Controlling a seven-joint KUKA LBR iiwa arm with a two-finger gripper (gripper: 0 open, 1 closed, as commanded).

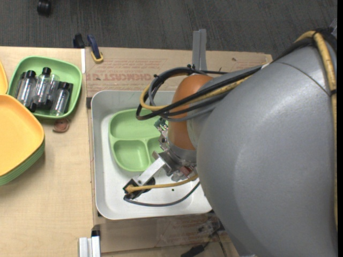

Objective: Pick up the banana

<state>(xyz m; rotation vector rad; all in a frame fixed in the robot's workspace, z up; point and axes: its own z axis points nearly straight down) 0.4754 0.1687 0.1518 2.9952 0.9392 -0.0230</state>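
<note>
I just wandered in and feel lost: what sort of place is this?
Most likely a robotics lab or test room. A big grey robot arm reaches over a white bin on a wooden bench, a green tray of small bottles sits nearby, and a chair castor stands on carpet beyond.

Grey carpet, chair castor

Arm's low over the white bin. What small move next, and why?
Probably raise the arm a little: it hangs over the right part of the white bin, and the uncovered part holds a green divided tray, so any banana likely lies beneath it.
</note>
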